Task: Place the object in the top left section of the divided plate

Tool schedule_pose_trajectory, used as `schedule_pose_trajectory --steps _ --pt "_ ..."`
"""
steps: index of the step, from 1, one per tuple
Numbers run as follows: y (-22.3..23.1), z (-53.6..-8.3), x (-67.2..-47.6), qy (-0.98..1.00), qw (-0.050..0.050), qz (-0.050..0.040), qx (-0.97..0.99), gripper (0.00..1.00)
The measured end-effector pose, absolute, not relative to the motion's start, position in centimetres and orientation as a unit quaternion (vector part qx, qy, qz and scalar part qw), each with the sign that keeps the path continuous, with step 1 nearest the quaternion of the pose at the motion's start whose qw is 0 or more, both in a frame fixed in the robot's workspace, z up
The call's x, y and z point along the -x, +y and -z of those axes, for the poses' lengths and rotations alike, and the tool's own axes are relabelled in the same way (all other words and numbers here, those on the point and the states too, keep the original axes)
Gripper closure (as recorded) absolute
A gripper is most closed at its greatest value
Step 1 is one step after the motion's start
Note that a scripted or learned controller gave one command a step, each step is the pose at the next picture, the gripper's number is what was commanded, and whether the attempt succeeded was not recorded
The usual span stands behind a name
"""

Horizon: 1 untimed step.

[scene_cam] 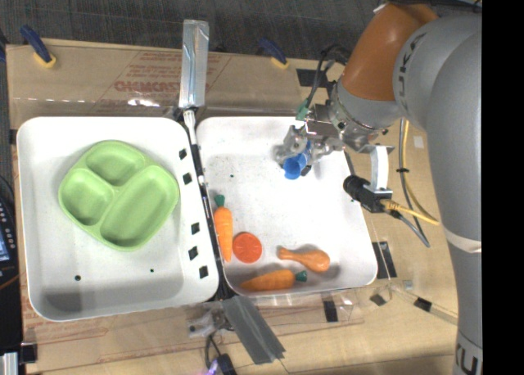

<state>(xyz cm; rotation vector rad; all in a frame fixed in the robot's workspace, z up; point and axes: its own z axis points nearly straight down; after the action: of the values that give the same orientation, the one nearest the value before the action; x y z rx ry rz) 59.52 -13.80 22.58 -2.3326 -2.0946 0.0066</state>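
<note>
- Bins: two, white, side by side. The left bin (pixel 49 283) holds the plate; the right bin (pixel 254 132) holds the food items and the gripper.
- Plate (pixel 119 193): one, green, divided into three sections, lying in the upper middle of the left bin. All places below are given relative to it.
- Carrots: two, orange. The first carrot (pixel 223 234) lies just right of the plate across the wall between the bins, with its long axis running up and down the view and its green end uppermost. The second carrot (pixel 268 281) lies lower right of the plate, near the right bin's bottom edge, long axis nearly level, its green end pointing right.
- Orange disc (pixel 247 247): one, round and flat, right of the plate, touching or just beside the first carrot.
- Drumstick (pixel 304 258): one, tan, further right of the plate than the disc, long axis roughly level, the thin end pointing left, the thick end right.
- Gripper (pixel 295 160): one, well right of the plate at about the height of its top edge, over the upper part of the right bin. A small blue object (pixel 292 169) sits at its tip; whether the fingers close on it cannot be told.
- Arm (pixel 426 62): one, grey with an orange band, far right of the plate.
</note>
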Motion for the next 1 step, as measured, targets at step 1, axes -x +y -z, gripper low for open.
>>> schedule_pose_trajectory --steps 1 --pt "-5.42 -24.43 -64.77 -0.625 0.001 -0.0008 0.781 1.00"
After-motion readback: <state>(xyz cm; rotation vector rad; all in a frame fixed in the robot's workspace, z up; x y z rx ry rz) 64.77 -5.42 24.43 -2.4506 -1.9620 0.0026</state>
